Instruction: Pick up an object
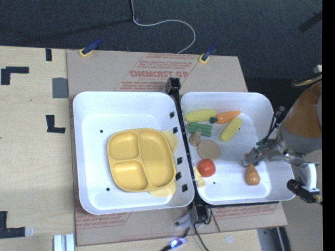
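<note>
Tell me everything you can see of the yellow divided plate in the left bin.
The yellow divided plate lies flat, face up, in the middle of the left bin. It looks like smooth plastic, a rounded square with three compartments: two on the far side and one on the near side. All three look bare. It sits turned at a slight angle to the bin walls. A paler yellow piece pokes out from under its near-right and right edges.

Robotics lab: cardboard-topped bench w/ clamps, two white bins, cable
</note>
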`<move>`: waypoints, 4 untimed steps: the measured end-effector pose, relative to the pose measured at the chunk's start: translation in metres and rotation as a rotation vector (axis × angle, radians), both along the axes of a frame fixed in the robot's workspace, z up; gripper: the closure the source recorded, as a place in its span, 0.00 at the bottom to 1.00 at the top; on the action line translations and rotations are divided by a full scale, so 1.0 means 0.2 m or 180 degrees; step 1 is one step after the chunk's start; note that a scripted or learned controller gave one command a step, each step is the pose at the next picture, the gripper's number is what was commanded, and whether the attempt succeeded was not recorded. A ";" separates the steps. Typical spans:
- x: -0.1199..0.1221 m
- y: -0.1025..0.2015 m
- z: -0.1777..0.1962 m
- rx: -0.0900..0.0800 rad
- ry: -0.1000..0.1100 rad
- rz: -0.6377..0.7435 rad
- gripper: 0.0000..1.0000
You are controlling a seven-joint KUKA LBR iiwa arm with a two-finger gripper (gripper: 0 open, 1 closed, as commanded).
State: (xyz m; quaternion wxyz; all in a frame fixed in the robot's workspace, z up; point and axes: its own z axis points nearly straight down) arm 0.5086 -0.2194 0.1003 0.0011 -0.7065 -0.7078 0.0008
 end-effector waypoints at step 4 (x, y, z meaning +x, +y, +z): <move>0.04 0.28 0.57 0.0004 -0.0004 0.0014 1.00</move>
